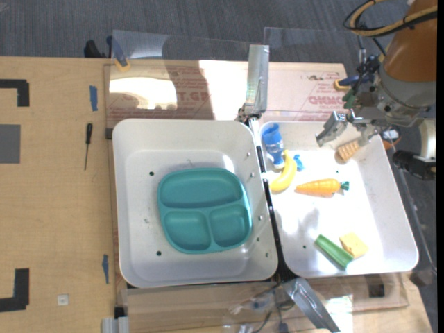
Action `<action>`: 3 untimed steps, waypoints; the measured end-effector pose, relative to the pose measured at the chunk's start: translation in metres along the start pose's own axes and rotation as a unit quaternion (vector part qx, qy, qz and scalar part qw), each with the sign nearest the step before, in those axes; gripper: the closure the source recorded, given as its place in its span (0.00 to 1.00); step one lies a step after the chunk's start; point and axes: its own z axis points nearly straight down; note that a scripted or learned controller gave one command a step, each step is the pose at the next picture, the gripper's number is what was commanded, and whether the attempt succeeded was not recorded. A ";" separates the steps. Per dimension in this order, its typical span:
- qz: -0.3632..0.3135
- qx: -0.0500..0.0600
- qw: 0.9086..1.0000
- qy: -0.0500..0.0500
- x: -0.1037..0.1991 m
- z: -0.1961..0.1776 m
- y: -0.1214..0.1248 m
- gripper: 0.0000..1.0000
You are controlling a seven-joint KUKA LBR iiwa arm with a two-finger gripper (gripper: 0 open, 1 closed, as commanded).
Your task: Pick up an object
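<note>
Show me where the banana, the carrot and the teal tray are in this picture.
banana (pixel 283 175), camera view, on the middle of its yellow curve.
carrot (pixel 318 187), camera view, on the orange body.
teal tray (pixel 201 189), camera view, on its large upper compartment.

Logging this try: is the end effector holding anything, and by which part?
Nothing is held. The end effector is open above the right bin's far corner, by a tan piece.

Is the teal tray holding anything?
Empty: all three compartments of the teal tray show bare teal, lying flat in the left bin.
</note>
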 end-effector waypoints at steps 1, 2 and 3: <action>-0.010 0.004 1.000 0.001 0.030 0.081 -0.086 0.00; -0.013 0.003 1.000 0.000 -0.005 0.156 -0.124 0.00; 0.024 -0.004 1.000 0.000 0.008 0.174 -0.037 0.00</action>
